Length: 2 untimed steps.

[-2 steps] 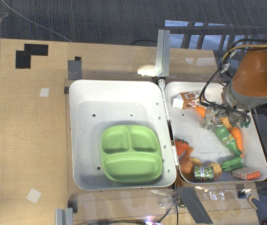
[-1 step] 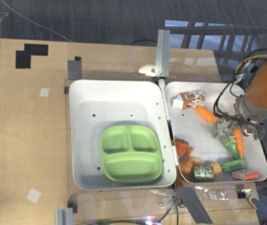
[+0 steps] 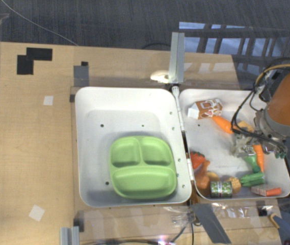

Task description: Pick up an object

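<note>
My gripper [image 3: 242, 147] hangs low inside the right bin [image 3: 225, 148], reaching in from the right under the arm's orange band [image 3: 289, 103]. Right beside it lies a carrot with a green top [image 3: 258, 158]. A second orange carrot [image 3: 221, 124] lies just up and left of it. A small brown and white carton [image 3: 208, 107] sits at the bin's back. Along the front wall are a green can [image 3: 220, 188], a green piece [image 3: 251, 179], a red piece [image 3: 267, 191] and a red and orange item [image 3: 199, 163].
The left bin [image 3: 96, 116] holds a green divided plate [image 3: 142, 166] toward its front. A grey upright post [image 3: 177, 57] stands behind the seam between the bins. Black cables [image 3: 246, 103] loop from the arm over the right bin's back.
</note>
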Motion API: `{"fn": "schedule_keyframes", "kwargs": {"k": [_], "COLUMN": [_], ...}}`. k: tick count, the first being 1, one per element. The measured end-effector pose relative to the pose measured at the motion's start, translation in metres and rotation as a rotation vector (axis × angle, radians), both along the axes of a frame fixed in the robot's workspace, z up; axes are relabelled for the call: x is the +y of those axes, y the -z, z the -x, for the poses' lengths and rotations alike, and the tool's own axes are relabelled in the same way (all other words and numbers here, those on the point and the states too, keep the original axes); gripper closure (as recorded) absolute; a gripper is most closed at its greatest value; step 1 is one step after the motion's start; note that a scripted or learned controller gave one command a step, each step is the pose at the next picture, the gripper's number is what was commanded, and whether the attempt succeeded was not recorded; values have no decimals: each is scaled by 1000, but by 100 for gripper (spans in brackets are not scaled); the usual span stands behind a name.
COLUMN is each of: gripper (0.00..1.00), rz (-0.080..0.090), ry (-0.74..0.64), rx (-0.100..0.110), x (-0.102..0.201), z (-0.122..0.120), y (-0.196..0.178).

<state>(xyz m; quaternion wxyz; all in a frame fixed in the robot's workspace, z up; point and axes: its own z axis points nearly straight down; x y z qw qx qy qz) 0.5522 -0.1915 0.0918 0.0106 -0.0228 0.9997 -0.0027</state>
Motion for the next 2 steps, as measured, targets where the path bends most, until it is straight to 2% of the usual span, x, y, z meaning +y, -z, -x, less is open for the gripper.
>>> {"fn": "schedule_keyframes", "kwargs": {"k": [1, 2], "gripper": [0, 0], "rz": [-6, -1], "ry": [-15, 5], "rx": [1, 5], "x": [77, 36], "z": [-67, -7], "y": [1, 0]}}
